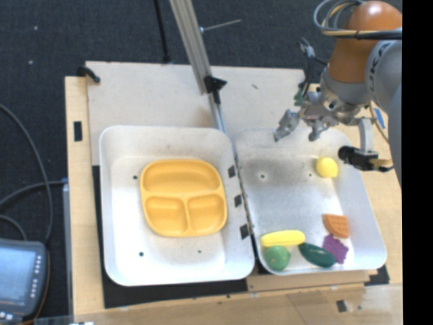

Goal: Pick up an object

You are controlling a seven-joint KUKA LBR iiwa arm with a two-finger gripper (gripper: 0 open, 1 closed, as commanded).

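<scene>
A robot lab: bench (135, 93) with white bins (122, 147), dark carpet.

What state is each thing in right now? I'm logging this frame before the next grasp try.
gripper: open, holding nothing, above the right bin's far edge.
yellow tray: flat in the left bin.
yellow ball: loose in the right bin.
yellow banana, green fruit, dark green vegetable, purple piece, orange piece: lying at the right bin's near end.

yellow divided tray (183, 197), left bin (122, 249)

Small toy foods (304, 247) crowd right bin's (284, 181) near edge.
</scene>
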